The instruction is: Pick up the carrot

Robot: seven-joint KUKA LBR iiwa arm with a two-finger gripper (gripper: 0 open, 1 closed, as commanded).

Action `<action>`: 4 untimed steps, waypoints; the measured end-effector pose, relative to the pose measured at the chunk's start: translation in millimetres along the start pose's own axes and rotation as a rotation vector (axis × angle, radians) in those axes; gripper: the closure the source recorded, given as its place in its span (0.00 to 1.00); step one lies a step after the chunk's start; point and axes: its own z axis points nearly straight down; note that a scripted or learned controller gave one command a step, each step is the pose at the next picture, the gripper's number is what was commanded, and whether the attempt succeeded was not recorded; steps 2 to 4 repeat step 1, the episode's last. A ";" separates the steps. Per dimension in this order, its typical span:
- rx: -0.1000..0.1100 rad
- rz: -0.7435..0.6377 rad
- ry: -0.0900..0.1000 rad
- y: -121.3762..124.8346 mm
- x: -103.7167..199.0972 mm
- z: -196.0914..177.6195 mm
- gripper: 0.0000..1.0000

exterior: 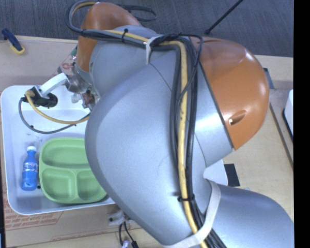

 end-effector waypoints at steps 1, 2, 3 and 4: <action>-0.002 -0.117 -0.007 -10.5 -23.4 69.1 0.00; -0.002 -0.117 -0.007 -10.5 -23.4 69.1 0.00; -0.002 -0.117 -0.007 -10.5 -23.4 69.1 0.00; -0.002 -0.117 -0.007 -10.5 -23.4 69.1 0.00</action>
